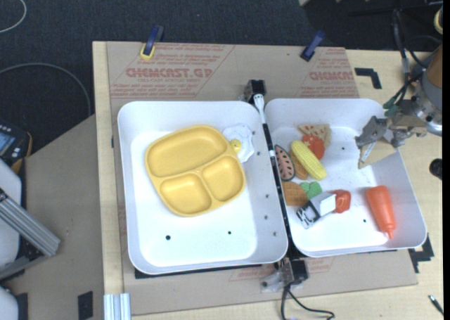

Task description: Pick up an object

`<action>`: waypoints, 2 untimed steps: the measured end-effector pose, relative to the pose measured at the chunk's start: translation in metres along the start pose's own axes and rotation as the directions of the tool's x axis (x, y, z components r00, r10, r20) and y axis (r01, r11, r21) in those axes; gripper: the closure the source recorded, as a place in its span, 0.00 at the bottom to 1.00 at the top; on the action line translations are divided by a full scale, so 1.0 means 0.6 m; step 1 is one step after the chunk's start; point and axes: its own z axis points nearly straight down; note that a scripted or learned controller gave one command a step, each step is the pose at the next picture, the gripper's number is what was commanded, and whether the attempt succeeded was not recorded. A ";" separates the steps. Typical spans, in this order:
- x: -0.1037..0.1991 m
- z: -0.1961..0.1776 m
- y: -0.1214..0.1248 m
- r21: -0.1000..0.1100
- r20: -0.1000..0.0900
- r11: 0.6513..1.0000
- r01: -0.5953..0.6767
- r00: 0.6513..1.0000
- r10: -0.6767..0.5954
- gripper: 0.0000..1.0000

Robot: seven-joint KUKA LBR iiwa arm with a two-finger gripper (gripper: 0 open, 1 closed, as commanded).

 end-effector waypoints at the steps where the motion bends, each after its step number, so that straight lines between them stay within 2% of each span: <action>1: 0.086 0.017 0.012 0.006 -0.004 1.000 0.005 1.000 -0.005 1.00; 2: 0.170 0.026 0.015 0.006 -0.005 1.000 0.005 1.000 -0.005 1.00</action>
